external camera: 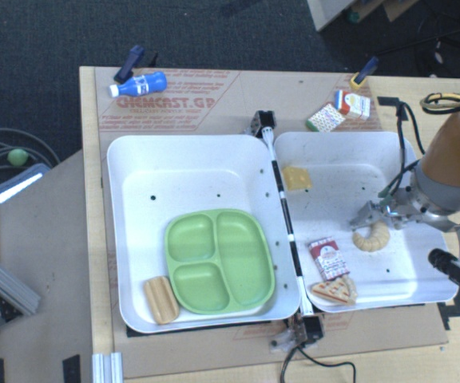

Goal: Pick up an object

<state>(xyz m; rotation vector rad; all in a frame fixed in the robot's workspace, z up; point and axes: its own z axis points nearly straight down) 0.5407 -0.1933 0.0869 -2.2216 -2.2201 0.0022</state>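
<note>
Tan bagel (371, 238) lies in right bin (390, 290), at 3 o'clock from the red packet (326, 258). Tool (371, 216) sits directly above it; jaw state cannot be determined. Risk: off-centre closure could push the bagel aside
</note>
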